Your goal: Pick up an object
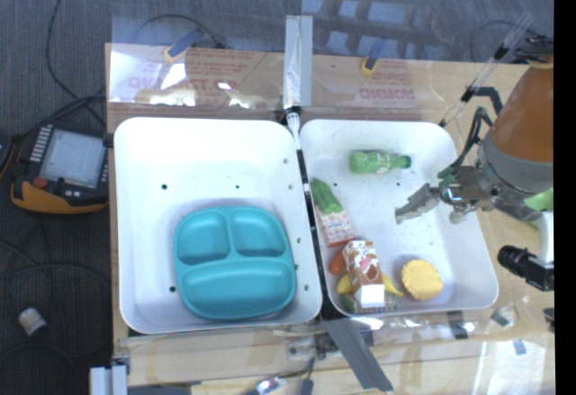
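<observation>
In the right bin lie a green bottle on its side near the back, a green and red packet along the left wall, a red and white carton, and a round yellow object at the front. My gripper hangs over the right half of this bin, reaching in from the right, with its fingers spread apart and nothing between them. It sits between the bottle and the yellow object, touching neither.
The left bin holds a teal divided tray at its front. A clear plastic sheet covers the bench behind both bins. A handheld pendant lies on the floor at the left.
</observation>
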`<state>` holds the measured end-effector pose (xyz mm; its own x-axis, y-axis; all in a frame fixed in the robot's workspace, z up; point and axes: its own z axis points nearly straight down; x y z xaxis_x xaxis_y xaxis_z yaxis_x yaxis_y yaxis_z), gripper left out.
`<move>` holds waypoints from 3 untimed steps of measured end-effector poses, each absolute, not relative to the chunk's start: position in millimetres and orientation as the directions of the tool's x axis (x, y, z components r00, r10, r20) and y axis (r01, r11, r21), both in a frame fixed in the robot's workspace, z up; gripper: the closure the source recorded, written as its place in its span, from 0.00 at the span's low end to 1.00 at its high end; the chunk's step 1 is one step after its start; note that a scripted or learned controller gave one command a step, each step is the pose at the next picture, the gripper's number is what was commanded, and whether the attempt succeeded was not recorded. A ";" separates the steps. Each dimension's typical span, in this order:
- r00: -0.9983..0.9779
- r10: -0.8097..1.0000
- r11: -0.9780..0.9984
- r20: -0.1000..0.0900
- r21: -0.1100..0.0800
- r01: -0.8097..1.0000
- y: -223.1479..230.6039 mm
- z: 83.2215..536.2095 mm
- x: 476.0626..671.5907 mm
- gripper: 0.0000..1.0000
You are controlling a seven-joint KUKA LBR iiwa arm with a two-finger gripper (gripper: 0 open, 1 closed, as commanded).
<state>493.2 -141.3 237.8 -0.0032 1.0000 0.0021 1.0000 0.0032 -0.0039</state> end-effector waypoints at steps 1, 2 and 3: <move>-0.007 1.000 0.007 0.002 -0.004 1.000 -97.9 136.2 483.7 0.00; 0.018 1.000 -0.018 0.005 0.020 1.000 -112.9 95.3 491.2 0.00; 0.040 0.999 -0.040 0.002 0.019 0.999 -149.7 94.9 490.3 0.00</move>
<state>490.3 -149.7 94.9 0.0396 0.9992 0.0020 0.9990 -0.0396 0.0190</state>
